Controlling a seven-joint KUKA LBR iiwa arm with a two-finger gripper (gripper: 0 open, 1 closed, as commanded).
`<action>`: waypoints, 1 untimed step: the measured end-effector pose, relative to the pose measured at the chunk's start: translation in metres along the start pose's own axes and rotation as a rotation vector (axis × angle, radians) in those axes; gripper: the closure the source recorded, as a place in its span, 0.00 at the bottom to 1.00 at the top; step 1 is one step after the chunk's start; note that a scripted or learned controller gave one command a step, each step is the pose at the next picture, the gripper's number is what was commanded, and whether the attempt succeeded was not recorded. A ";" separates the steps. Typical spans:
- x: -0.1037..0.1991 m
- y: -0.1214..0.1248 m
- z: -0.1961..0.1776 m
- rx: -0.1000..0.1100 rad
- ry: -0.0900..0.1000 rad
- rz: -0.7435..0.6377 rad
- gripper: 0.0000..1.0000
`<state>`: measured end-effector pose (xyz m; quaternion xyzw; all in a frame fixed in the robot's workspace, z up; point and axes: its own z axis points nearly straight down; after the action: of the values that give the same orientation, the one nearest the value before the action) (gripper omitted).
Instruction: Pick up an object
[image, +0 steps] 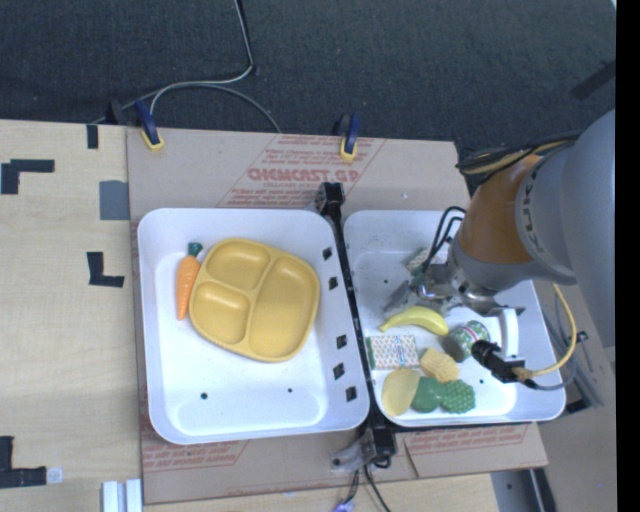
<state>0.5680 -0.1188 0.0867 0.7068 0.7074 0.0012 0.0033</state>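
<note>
Hand (425, 285) low in right white bin (530, 405), finger state cannot be told. Curved yellow plastic banana (418, 320) just below it. Risk: crowded toys there, hand may nudge banana aside, closing on nothing

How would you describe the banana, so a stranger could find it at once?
Look in the right bin, the one under the arm. The banana lies near its middle, above a patterned packet. It is the only curved, bright yellow piece; the yellow things below it are paler and blunt.
</note>
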 end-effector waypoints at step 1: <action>0.000 0.000 -0.010 0.000 0.000 0.000 1.00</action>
<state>0.5683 -0.1187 0.0966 0.7068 0.7074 0.0013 0.0032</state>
